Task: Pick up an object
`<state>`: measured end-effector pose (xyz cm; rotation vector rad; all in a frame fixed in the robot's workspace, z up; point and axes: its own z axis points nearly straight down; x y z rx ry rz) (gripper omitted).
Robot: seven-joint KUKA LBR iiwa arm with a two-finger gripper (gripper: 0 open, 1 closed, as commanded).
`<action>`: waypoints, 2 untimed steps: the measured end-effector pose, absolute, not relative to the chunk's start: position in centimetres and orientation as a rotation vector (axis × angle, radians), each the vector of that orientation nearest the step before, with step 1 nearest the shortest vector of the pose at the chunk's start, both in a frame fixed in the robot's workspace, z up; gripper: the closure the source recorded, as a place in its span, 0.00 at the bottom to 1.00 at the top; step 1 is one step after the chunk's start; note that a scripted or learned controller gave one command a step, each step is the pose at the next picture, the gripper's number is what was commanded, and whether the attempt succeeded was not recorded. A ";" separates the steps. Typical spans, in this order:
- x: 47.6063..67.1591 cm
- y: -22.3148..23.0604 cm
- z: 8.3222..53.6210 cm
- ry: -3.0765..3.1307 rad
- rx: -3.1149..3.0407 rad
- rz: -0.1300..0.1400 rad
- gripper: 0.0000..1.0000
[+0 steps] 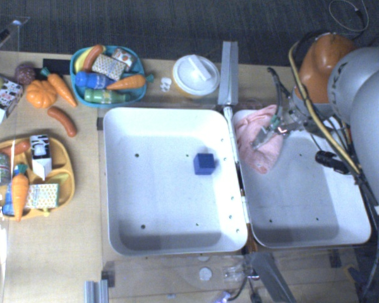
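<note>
In the right bin point(316, 219), at its upper left corner, my gripper point(266, 137) sits down on a crumpled pink cloth point(256, 150) that lies against the bin's left wall. My fingers look pressed into the folds, close together, with cloth bunched around them, but I cannot tell whether any fabric is truly pinched between them. To do this step well, I judge I should close firmly on a thick fold, not a loose edge, then lift straight up and slowly, so the cloth does not snag on the bin wall or slip free. A second candidate, a small blue cube point(204, 163), sits alone in the middle of the left bin point(145, 232), well apart from me. My fingertips are blurred and partly buried in the pink fabric, so their exact gap is hard to read. My wrist and cables cover part of the right bin's upper edge, and my arm is cut off at the right.
</note>
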<state>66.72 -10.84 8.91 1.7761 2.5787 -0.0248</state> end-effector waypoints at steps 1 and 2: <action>67.1 -10.2 10.2 2.583 1.765 -0.005 1.00; 67.0 -5.2 18.7 2.819 1.371 0.005 1.00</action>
